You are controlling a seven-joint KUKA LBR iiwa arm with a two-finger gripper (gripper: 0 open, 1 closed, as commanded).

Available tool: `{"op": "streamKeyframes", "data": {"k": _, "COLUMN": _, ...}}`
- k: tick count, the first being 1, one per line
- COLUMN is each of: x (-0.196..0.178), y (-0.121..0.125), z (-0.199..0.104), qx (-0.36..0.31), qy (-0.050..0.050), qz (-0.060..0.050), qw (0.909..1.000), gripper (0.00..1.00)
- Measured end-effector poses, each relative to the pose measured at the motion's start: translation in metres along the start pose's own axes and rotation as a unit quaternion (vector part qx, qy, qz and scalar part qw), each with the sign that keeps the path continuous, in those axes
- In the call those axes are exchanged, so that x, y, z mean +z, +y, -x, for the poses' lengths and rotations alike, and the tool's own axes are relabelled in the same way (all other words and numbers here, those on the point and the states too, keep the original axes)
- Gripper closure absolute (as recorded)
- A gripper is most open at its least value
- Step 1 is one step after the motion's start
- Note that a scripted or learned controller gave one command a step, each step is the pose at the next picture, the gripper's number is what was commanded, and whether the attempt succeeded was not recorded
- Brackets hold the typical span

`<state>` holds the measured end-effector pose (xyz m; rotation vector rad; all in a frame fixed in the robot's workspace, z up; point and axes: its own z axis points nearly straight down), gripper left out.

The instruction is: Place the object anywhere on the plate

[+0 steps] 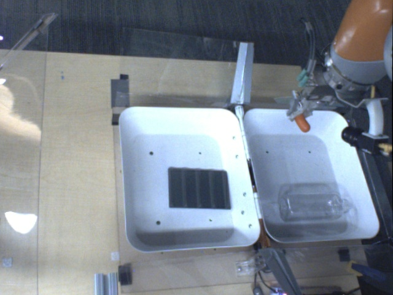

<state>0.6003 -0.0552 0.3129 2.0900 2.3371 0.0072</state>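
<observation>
1. Small orange object (303, 125) sits pinched at the tips of the end effector (300, 117), over the right bin's (362, 183) far edge.
2. Dark ridged plate (199, 188) lies in the left bin (138, 165), well left and nearer the camera.
3. Clear bottle (310, 204) lies below it, toward the camera.

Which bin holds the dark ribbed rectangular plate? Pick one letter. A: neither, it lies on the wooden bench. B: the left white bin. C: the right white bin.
B: the dark ribbed rectangular plate lies flat on the floor of the left white bin, while the right white bin holds a clear plastic bottle lying on its side.
</observation>
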Motion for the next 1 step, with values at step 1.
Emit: {"op": "streamKeyframes", "data": {"k": 1, "x": 0.0002, "y": 0.0000, "z": 0.0000, "qx": 0.000, "qy": 0.000, "qz": 0.000, "qw": 1.0000, "gripper": 0.00}}
